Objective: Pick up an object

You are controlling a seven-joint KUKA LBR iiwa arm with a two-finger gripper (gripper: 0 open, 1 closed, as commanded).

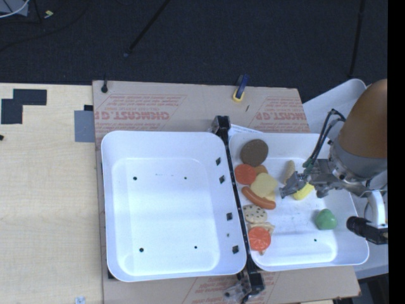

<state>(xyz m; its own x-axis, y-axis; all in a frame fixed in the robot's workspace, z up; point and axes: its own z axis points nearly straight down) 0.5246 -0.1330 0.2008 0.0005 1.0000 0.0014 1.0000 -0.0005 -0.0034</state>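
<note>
Two shallow white bins sit side by side on the worktop (50, 189). At the right bin (342, 255), the tool (296, 187) is low over a small yellow piece (303, 192), touching or nearly touching it; I cannot tell how it is set or whether it grips anything. Toy foods cluster along this bin's left side: a brown disc (254, 151), a sausage (258, 199), a red round piece (259, 238). A green ball (326, 219) lies apart.

Dark carpet floor (190, 30) — pale wooden bench (44, 201).
</note>
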